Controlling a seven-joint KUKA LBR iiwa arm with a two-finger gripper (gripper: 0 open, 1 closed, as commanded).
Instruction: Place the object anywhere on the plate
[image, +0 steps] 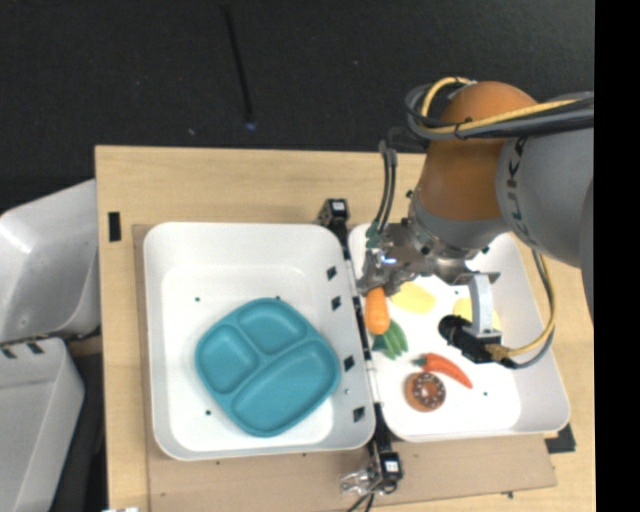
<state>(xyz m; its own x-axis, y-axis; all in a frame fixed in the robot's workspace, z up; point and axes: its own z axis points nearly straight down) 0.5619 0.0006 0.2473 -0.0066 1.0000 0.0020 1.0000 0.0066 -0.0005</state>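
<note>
Clutter is lying thick in the right bin, beneath and beside the gripper, which is hanging over that bin's left edge, close to the divide between the two bins. Directly below the gripper an orange carrot-like toy is sitting, its top appearing to sit just under the fingers; whether they are closing on it or merely hovering over it cannot be told from this slant. A green leafy piece is touching the carrot's lower end. A yellow piece is lying just to the right, partly under the wrist. A red chili pepper is lying slantwise nearer the bin's front, and a brown donut with sprinkles is resting just beside its left tip. A black fitting on a cable is hanging off the arm above the pepper.

Counted: one carrot, one green piece, one yellow piece, one pepper, one donut, five toys in all, every one in the right bin. One blue divided plate with three compartments is lying in the left bin, well apart from the toys, with the bins' adjoining rims standing between them.
</note>
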